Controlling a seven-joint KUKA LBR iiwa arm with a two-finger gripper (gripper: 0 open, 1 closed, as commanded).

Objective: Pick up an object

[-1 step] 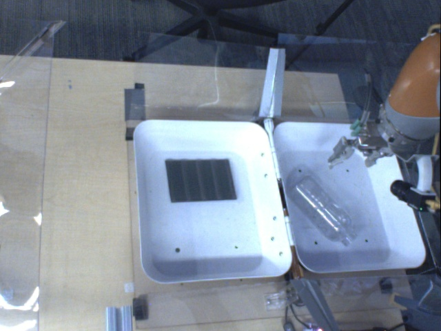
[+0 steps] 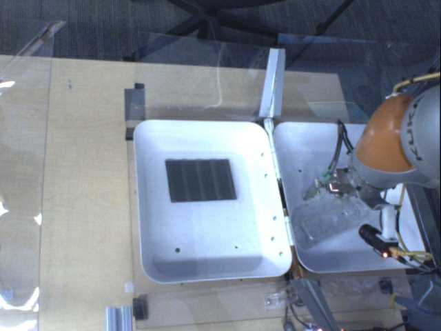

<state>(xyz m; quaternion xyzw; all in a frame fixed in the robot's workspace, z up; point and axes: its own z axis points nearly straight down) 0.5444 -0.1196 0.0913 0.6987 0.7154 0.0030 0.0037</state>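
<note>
The pincer [image 2: 335, 185] sits low in the right bin [image 2: 303, 150], under the arm's [image 2: 389, 143] orange band, reaching in from the right. Its metal tip and a bit of green wiring show near the bin's middle, but whether it is spread or pressed together I cannot tell; the wrist hides too much of it.

Just below and slightly left of the pincer lies the only candidate I can make out there: a clear plastic piece [image 2: 329, 221], see-through and hard to trace against the white floor. It seems to lie flat, its long axis slanting from lower left to upper right, the upper end close under the pincer and the lower end pointing toward the bin's near left corner. Whether the pincer touches it I cannot tell; nothing shows between any fingers, so I judge it not yet gripped.

The coming move likely turns on that offset: the piece's bulk lies toward the camera side of the pincer, so a short shift that way, closing across the narrow width, looks most promising.

Farther out, the left bin [image 2: 151, 205] holds a dark ribbed pad [image 2: 200, 180], well apart, its long axis running left to right. Both bins rest on the desk [image 2: 76, 185].
</note>
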